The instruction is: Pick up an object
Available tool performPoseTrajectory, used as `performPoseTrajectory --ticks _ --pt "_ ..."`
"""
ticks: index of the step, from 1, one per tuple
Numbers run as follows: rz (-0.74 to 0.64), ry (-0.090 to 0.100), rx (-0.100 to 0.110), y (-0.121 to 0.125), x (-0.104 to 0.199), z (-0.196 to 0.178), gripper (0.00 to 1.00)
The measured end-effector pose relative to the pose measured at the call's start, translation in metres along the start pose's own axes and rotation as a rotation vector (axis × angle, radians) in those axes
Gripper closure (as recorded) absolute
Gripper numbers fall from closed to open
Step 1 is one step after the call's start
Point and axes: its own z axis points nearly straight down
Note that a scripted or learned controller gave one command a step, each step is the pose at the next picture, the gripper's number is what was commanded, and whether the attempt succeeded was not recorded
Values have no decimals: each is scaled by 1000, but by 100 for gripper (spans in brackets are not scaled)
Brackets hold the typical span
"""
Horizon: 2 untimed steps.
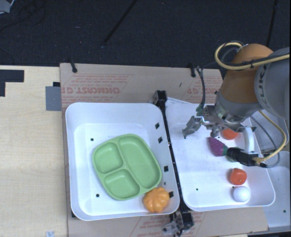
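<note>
My gripper (pixel 203 129) hangs over the far part of the right bin (pixel 204 191). It is open, with its fingers spread and nothing between them. A purple object (pixel 215 146) lies just right of and below the fingertips. Partly hidden under the wrist is a small orange object (pixel 230 134). Nearer the front right corner sit a red-orange object (pixel 238 176) and a white ball (pixel 241 194).
The left bin (pixel 81 132) holds a green divided plate (pixel 127 167) and an orange pumpkin-shaped object (pixel 156 200) at its front right corner. A black divider (pixel 166 142) runs between the bins. The left half of the right bin's floor is bare.
</note>
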Motion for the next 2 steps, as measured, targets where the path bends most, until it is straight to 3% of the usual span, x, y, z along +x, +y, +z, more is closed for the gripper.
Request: performPoseTrajectory --ticks 1,2 --pt "1 0 0 7 0 61 0" --pt "3 0 -3 6 2 84 0"
